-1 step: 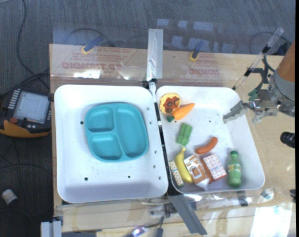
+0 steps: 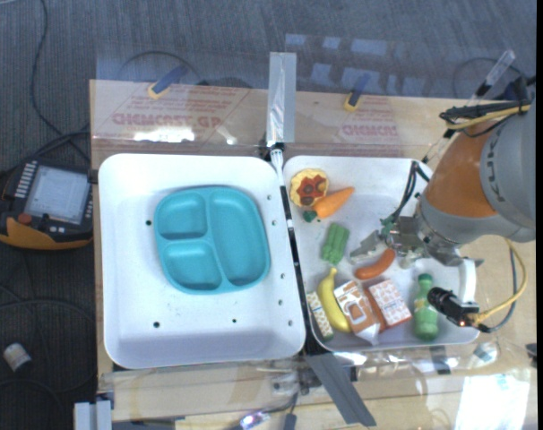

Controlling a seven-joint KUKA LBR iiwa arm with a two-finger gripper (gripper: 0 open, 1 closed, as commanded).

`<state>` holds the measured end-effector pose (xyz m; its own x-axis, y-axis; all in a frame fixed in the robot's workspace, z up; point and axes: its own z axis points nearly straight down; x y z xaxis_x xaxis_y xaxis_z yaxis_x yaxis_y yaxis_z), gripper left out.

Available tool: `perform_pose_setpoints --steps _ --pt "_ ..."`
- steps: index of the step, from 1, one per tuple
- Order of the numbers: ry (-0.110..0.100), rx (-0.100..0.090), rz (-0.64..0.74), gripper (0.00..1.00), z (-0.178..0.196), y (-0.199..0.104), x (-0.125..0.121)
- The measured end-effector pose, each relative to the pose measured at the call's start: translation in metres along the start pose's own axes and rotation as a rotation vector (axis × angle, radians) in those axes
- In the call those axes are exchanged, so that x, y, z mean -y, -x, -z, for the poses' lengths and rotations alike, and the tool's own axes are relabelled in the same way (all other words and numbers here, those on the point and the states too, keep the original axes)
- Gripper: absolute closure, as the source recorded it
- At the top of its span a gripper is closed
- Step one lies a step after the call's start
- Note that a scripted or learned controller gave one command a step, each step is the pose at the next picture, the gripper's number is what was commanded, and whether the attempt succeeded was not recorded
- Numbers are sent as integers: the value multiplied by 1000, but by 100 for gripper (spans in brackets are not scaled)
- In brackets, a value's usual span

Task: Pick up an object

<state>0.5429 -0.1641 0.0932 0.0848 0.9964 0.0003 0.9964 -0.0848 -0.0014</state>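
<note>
Nearest the camera, front of right bin: banana point(image 2: 328, 299), orange-and-white carton point(image 2: 354, 306), second carton point(image 2: 389, 302) and green bottle point(image 2: 424, 308), side by side along the front wall.
right bin point(image 2: 375, 174): white, shallow, holds all the small items.
hand point(image 2: 399, 245): low inside the right bin, just above the sausage-like red-orange piece; whether the fingers are apart or together, cannot tell, wrist body and cables block it.
red-orange piece point(image 2: 375, 265): lying on the bin floor, touching or just under the hand; not visibly between fingers.
green block point(image 2: 335, 243): mid-bin, left of the hand, apart from it.
carrot point(image 2: 332, 202): further back, tilted, beside the yellow cup.
yellow cup point(image 2: 308, 186): back-left corner of right bin.
left bin point(image 2: 128, 267): holds a teal divided plate point(image 2: 211, 238), three compartments.
arm point(image 2: 486, 186): grey, orange band, comes in from the right.
bench point(image 2: 200, 110): brown board behind both bins.
</note>
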Motion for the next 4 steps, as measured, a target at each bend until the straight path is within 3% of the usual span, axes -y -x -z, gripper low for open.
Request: perform_pose_setpoints --steps 1,2,3,4 --pt "-3 -1 85 0 37 -23 62" --pt "-4 -2 85 100 46 -23 62" --pt "-5 -2 85 0 45 -23 62" --pt "20 12 88 0 1 -30 58"
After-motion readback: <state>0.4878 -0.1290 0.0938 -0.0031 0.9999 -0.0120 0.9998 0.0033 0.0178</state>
